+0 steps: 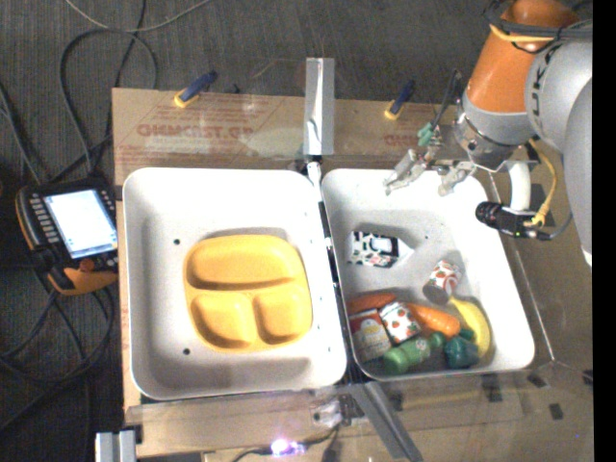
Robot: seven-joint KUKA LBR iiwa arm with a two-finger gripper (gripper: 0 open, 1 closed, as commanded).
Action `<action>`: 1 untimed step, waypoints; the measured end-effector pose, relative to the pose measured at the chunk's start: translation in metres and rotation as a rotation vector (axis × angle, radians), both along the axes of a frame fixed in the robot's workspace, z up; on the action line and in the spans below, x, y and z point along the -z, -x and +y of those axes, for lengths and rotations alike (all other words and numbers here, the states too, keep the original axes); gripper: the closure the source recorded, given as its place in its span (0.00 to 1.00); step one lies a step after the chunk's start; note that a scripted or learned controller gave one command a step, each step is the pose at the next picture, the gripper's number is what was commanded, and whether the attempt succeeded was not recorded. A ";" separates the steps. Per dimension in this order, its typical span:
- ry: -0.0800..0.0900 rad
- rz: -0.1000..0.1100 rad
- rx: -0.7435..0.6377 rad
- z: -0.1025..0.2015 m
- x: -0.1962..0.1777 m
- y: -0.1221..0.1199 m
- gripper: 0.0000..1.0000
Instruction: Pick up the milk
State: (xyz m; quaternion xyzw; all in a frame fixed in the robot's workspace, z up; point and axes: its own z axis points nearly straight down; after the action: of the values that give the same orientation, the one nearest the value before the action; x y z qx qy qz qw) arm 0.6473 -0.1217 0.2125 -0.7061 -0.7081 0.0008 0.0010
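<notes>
Two fingers of my gripper (429,173) stand spread apart with nothing between them, hanging over the far edge of the right bin (500,258). Below it, well apart from the fingers, the milk (373,247), a small carton with black and white cow spots, lies on its side on the bin's floor. Nearer the front wall crowd a carrot (433,318), a banana (474,323) and a green bottle (408,354). A yellow tray (250,290) fills the left bin (154,258).

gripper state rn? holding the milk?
Gripper: open, holding nothing, above the right bin's far edge. Milk lies in that bin, untouched.
</notes>
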 end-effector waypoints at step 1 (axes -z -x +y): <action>0.003 0.000 0.098 -0.005 0.114 0.022 0.00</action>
State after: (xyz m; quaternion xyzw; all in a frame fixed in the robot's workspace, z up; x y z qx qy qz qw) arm 0.6250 -0.1270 0.0988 -0.7400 -0.6726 0.0019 0.0002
